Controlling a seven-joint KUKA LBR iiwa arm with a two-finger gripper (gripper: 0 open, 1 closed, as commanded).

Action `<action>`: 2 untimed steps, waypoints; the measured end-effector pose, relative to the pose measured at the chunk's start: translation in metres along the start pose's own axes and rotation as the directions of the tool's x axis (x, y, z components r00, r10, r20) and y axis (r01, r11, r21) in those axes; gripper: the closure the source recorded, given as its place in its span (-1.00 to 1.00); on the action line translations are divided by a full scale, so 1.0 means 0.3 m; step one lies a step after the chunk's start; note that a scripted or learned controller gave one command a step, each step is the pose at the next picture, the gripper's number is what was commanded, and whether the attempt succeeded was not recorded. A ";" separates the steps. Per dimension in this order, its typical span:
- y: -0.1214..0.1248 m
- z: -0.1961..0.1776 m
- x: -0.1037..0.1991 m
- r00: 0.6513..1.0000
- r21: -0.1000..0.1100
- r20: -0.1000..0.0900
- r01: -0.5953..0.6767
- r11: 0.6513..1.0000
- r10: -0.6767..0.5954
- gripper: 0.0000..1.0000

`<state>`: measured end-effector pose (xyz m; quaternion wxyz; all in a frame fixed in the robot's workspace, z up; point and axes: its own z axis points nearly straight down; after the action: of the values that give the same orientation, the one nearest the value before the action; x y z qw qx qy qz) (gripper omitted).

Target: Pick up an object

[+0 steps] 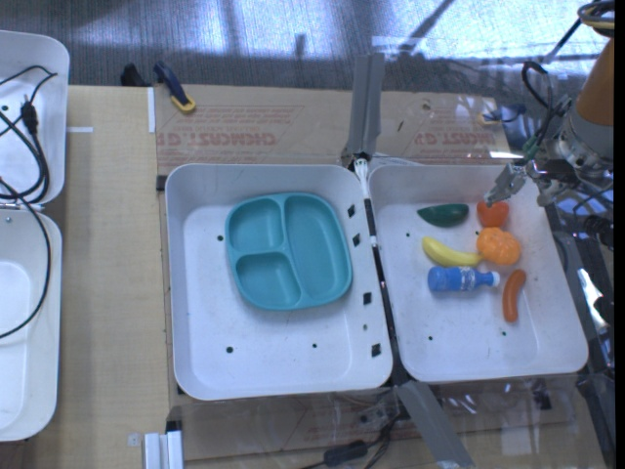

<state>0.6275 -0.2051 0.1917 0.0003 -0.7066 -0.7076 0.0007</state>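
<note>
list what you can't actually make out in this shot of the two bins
- Hand, camera view: too small and cluttered by cables to tell open from shut.
- Red object under it: contact with the hand cannot be judged.
- Arm: cut off by the right edge.
- Blue bottle: label too small to read.

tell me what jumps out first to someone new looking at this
The teal divided plate lying alone in the left bin draws the eye first. Next comes the bright cluster in the right bin: a yellow banana, an orange fruit and a blue bottle, with the claw hovering at its far edge.
</note>
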 end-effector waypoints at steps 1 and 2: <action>0.102 0.297 -0.021 1.000 0.000 -0.009 0.010 1.000 -0.010 -1.00; 0.100 0.264 -0.040 1.000 -0.003 0.001 0.008 1.000 -0.008 1.00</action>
<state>0.6575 -0.2170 0.1124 -0.0014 -0.7037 -0.7105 0.0000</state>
